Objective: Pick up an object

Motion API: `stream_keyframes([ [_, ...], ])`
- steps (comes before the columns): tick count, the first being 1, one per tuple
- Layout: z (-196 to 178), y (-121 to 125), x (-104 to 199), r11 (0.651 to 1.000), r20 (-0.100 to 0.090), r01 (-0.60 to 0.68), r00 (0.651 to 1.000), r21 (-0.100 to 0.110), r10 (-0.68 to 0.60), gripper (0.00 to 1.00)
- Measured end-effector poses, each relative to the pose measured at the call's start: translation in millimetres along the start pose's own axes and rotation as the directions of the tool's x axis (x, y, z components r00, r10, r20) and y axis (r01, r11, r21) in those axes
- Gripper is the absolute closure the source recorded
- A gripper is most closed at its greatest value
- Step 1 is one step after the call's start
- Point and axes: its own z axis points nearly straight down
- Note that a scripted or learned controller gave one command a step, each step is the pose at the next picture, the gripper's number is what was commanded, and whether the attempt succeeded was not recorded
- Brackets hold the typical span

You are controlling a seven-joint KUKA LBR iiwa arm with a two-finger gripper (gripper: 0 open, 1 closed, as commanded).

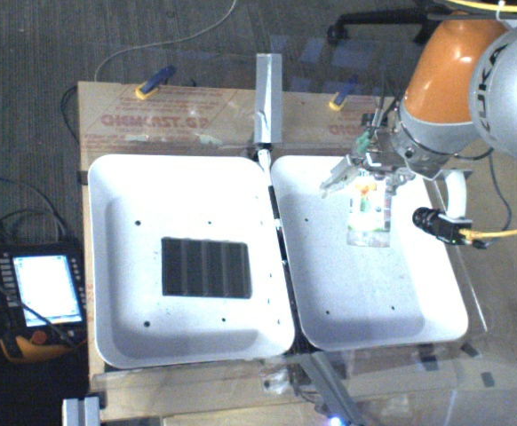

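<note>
Left bin (116,193): dark ribbed block (206,268). Right bin (401,309): clear packet (370,213).

Faint red mirrored lettering on the wooden board (165,118) is unreadable.

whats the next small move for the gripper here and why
Probably a short, straight lift. The gripper sits at the top of the right bin, right over a clear packet that hangs or lies just below it. Whether the packet is actually gripped is unclear from this view, so a small raise would show if it comes up with the gripper or stays in the bin.
</note>
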Motion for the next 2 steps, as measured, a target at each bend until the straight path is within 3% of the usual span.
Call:
stream_keyframes([
  [1, 34, 42, -62, 0.987, 0.004, 0.159, 0.987, -0.001, -0.159, 0.00],
  [2, 100, 66, -119, 0.971, 0.004, 0.239, 0.971, -0.001, -0.239, 0.00],
])
